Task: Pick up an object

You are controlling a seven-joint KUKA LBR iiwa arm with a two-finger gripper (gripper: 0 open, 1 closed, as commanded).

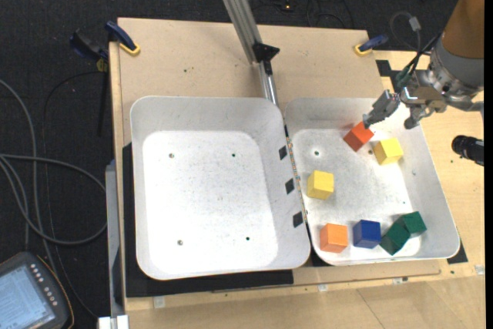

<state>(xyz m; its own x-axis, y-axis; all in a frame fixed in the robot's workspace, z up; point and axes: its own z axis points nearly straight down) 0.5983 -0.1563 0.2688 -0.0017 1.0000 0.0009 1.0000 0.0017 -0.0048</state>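
At about two o'clock in the right bin [431,189], I see the gripper [397,110] hanging with its two fingers spread apart and nothing between them, just above and right of the red-orange cube [357,136]. That cube sits tilted on the bin floor near the back wall, with a yellow cube [387,151] just beside it at four o'clock. I judge it light, rigid, probably wood or foam with matte flat faces: easy to pinch across two opposite sides, though the tilt may let it twist. Another yellow cube [321,184], an orange cube [333,236], a blue cube [367,233] and green blocks [404,231] lie nearer the front.
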